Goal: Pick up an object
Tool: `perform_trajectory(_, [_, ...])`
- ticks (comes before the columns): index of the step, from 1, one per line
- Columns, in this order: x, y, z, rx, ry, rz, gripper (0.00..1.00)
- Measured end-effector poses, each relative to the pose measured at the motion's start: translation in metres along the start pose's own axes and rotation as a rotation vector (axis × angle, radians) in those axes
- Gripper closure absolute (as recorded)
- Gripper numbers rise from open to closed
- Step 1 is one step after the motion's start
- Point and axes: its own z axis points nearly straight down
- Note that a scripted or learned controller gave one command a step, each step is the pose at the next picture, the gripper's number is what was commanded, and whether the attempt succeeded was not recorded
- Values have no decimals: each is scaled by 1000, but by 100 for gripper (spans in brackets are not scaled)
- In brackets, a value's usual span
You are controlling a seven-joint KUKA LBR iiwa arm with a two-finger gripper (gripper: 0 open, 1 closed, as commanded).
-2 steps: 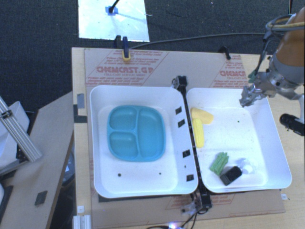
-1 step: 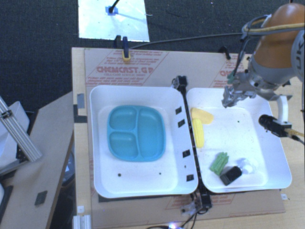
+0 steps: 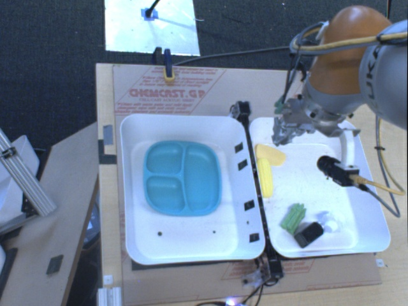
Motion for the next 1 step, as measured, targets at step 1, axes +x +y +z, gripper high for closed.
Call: perform_trajectory(1, [57,-15,15,1,0,0,100])
